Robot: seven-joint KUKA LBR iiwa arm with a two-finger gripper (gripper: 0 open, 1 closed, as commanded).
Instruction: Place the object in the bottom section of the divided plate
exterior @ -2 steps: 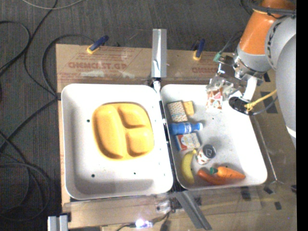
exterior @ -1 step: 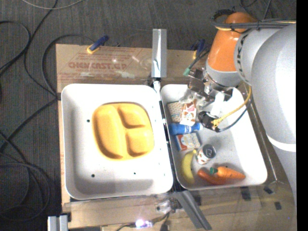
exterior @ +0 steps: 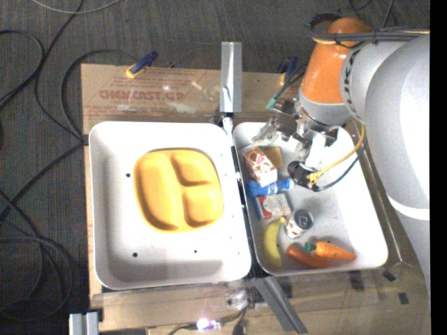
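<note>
Lying in the left bin [exterior: 105, 208], the yellow divided plate [exterior: 179, 189] has nothing in its sections. The loose things are all in the right bin [exterior: 363, 215]: a small red-and-white carton [exterior: 260, 165], a blue item [exterior: 269, 186] just below it, a flat packet [exterior: 274, 206], a small can [exterior: 302, 220], a banana [exterior: 272, 243] and a toy carrot [exterior: 323, 253] along the near side. The tool [exterior: 285, 125] hangs over that bin's far end, near the carton; whether it is open or closed cannot be told.
</note>
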